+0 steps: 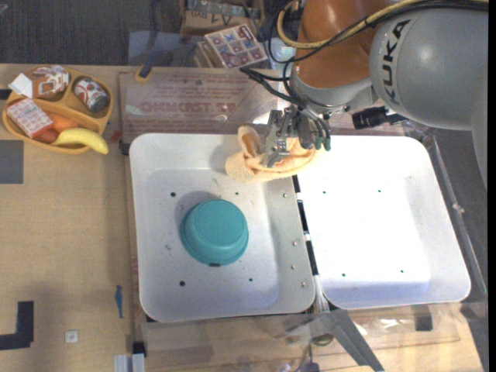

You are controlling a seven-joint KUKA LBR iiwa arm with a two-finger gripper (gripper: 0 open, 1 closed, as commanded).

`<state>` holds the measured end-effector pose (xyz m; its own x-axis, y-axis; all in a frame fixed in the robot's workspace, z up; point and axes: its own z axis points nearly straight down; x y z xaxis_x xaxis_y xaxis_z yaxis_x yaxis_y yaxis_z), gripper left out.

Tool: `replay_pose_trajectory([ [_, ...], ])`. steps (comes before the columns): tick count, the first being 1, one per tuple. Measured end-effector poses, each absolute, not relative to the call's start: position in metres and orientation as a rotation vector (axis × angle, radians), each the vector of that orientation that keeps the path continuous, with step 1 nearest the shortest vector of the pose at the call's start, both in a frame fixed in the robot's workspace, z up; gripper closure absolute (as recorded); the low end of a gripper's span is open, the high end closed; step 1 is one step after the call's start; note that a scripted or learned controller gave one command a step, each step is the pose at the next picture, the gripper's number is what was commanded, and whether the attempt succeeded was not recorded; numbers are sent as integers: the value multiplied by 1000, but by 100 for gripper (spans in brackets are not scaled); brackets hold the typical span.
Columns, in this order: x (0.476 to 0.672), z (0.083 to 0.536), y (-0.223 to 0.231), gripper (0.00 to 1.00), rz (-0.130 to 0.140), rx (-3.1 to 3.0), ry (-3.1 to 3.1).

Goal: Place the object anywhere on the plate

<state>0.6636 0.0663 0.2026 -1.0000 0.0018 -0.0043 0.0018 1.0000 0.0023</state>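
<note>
Fingers reach down onto a limp tan-and-orange object at the left bin's far rim; from here I read the object as pinched between them, the jaws narrow, though clutter at the gripper blurs the contact. Part of the object is hidden behind the fingers. I see the teal plate lying in the left bin, well apart from the object. The arm is cut off at right.
</note>
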Motion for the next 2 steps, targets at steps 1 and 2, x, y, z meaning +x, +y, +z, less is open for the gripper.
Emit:
replay_pose_trajectory([
  [1, 665, 203, 115, 100, 5, -2, 3137],
  [2, 656, 216, 165, 100, 5, -5, 3137],
])
